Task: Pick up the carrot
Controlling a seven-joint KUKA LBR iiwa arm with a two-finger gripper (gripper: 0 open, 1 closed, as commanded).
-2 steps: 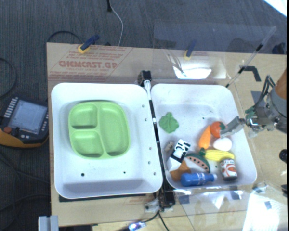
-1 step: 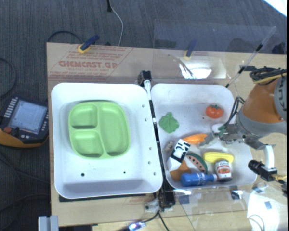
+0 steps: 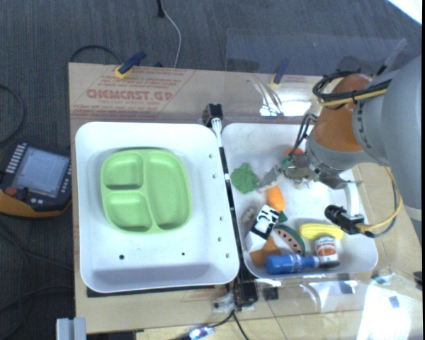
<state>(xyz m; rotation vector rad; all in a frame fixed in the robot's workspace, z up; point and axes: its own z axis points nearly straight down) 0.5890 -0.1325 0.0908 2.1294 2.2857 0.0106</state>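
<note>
Nearest me, the left bin (image 3: pixel 92 261) holds 1 green 3-compartment plate (image 3: pixel 145 190). Right of it, the other bin (image 3: pixel 368 250) is crowded: green leafy toy (image 3: pixel 244 178), blue bottle (image 3: pixel 289 263), yellow banana (image 3: pixel 320 230). Near its middle, the carrot (image 3: pixel 275 196) lies short and stubby, its axis unclear. Just above it hangs the gripper (image 3: pixel 292 170); I cannot tell how its jaws stand.

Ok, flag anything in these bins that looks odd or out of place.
Nothing looks spilled or broken. The right white bin is cluttered: the orange carrot sits among a green leafy toy, a yellow banana and a blue bottle lying on its side.
</note>
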